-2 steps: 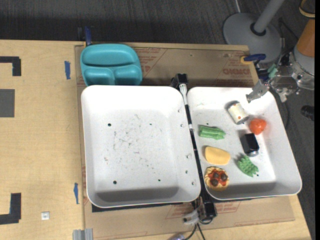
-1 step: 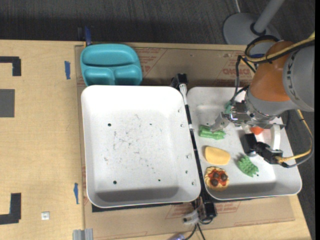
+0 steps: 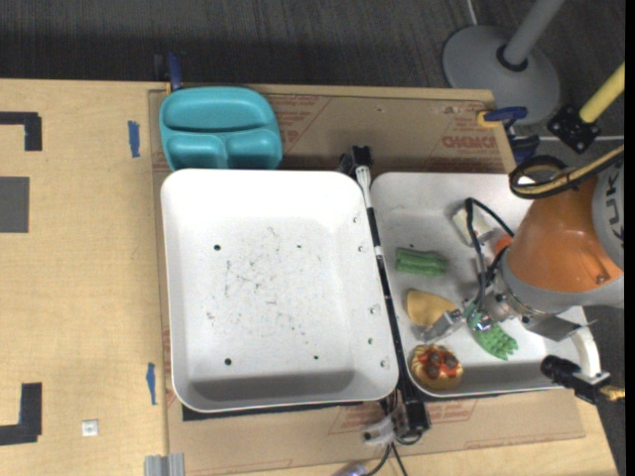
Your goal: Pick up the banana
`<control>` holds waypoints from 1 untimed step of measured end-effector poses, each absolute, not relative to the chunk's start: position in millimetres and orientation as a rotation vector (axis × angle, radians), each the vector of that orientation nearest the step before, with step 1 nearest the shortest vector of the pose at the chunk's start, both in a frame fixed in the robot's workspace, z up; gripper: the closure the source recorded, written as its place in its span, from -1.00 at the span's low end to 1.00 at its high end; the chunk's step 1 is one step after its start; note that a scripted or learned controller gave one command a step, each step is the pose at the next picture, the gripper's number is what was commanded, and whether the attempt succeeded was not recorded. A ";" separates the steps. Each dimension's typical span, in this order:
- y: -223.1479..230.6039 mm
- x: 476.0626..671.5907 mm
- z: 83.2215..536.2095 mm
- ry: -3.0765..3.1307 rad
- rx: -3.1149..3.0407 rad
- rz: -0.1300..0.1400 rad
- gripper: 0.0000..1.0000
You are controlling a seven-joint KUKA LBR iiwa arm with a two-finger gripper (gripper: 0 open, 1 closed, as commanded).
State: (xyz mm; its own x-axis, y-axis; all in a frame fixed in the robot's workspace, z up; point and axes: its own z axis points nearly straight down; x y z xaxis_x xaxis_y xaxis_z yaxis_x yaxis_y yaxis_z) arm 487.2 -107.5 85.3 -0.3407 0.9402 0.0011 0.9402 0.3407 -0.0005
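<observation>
Locate the banana (image 3: 427, 307) in the right bin (image 3: 437, 198), close to the wall that this bin shares with the left bin (image 3: 268, 286). It appears as a pale yellow, blunt wedge lying flat on the white floor. Its outline is soft, so you cannot make out a stem or tip.

The hand (image 3: 468, 317) sits just beside the banana's right edge. You cannot tell whether it is wide or narrow, because the orange band (image 3: 556, 251) and cables (image 3: 481, 231) crowd it.

Note the other items in the right bin:
- a green oblong piece (image 3: 420, 262) toward the far edge;
- a green ridged piece (image 3: 496, 342) partly under the arm;
- a round red-and-yellow item (image 3: 437, 365) at the near corner.

The bench (image 3: 79, 266) is tan board with blue tape marks. A teal divided tray (image 3: 220, 127) sits at its far edge. Beyond lies dark carpet (image 3: 298, 18) and a grey stand base (image 3: 496, 62).
</observation>
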 end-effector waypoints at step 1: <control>-57.9 479.7 184.5 -1.946 -2.467 -0.001 -1.00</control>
